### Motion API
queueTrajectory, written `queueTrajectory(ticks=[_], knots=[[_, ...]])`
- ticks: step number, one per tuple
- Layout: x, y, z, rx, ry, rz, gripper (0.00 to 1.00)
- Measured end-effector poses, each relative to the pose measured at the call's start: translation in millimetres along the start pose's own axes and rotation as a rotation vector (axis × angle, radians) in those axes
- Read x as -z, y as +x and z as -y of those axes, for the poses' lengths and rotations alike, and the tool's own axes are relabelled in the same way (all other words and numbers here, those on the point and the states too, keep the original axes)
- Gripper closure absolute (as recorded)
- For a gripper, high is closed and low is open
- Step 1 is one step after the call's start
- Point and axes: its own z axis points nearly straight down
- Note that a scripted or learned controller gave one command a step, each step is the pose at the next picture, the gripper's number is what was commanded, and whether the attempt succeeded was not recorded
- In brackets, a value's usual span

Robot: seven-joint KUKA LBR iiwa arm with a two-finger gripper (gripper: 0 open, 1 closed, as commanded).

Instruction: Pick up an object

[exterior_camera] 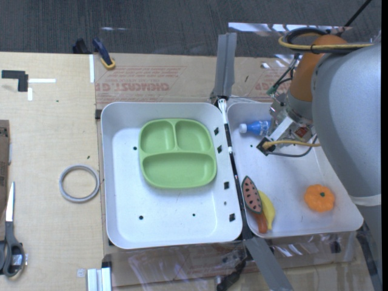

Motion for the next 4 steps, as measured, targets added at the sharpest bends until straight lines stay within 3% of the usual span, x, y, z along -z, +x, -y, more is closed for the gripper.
queueTrajectory(ticks=[1,2,3,4], knots=[[7.1,-0.4,0.3,0.006,0.002,0.005,1.0],[100.1,35.5,42.8,0.321,-0.003,0.0,1.0],[125.6,-35.6,127.6,-0.005,0.0,0.001,1.0],[193.2,-31.0,134.0,0.314,-0.004,0.001,1.0]])
